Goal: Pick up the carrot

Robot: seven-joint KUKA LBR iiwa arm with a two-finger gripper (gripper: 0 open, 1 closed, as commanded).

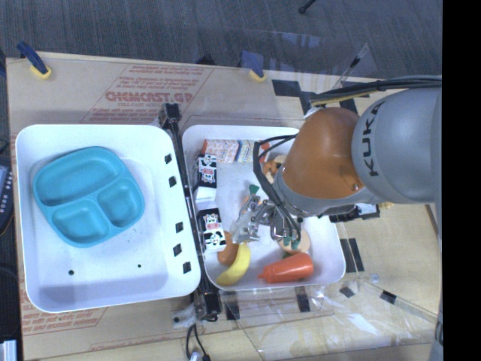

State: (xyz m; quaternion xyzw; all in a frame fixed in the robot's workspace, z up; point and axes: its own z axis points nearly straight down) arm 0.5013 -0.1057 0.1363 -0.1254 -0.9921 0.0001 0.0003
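Observation:
The carrot [286, 268] is an orange-red cone lying on its side along the near wall of the right bin [328, 235], tip pointing left. My gripper [255, 221] hangs over the middle of that bin, up and to the left of the carrot and apart from it. The metal end of the gripper sits just above a yellow banana [234, 266] and a brown round piece [225, 254]. The arm's orange band and grey wrist [331, 160] cover the bin's right side.
The left bin [45, 288] holds a blue divided plate [86, 194]. In the right bin lie printed cartons [225, 150] at the far wall, two small black-and-white packs [207, 170] [213, 230], and a tan ring-shaped piece [291, 240] just above the carrot.

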